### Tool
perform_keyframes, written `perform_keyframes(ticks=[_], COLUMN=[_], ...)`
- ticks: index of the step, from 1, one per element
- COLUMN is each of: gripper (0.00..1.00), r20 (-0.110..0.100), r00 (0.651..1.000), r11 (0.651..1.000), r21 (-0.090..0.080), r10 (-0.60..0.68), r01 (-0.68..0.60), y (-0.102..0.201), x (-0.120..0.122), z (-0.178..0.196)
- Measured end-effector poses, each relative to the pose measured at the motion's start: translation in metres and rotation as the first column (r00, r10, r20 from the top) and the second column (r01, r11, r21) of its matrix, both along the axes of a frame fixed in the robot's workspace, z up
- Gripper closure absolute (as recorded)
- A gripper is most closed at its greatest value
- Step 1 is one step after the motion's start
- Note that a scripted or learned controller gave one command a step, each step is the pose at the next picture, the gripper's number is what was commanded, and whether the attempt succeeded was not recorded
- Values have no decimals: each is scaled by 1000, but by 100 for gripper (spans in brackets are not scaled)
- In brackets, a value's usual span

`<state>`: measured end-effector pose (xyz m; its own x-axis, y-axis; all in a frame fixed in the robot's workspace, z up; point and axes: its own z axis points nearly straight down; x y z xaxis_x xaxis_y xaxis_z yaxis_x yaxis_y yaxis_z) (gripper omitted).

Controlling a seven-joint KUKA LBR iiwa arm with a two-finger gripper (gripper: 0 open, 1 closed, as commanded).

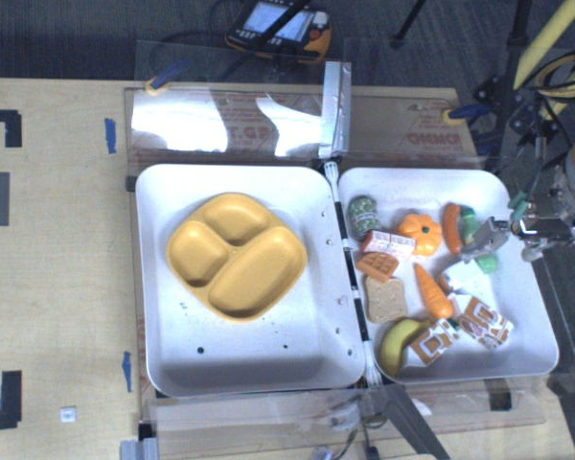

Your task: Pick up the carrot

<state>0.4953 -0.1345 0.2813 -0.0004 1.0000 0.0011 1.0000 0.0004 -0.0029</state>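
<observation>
I am on the approach: my fingers [486, 241] hang at the right bin's [537, 353] far edge, and whether they are parted I cannot tell. The carrot [432, 291] lies mid-bin, apart from me; next I must move over it and descend. The left bin [163, 353] holds a yellow tray [235, 254].

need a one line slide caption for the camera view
Gripper poised at the right bin's far edge, the carrot lying among toy foods; yellow plate in the left bin.
</observation>
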Motion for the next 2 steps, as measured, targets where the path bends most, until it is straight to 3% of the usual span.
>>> perform_keyframes(ticks=[1,2], gripper=[0,0], r20=[1,8], r00=[1000,941], r11=[1000,941], r21=[0,-4], r10=[6,337], r01=[-6,-337], y=[17,-7], x=[39,108], z=[-81,-195])
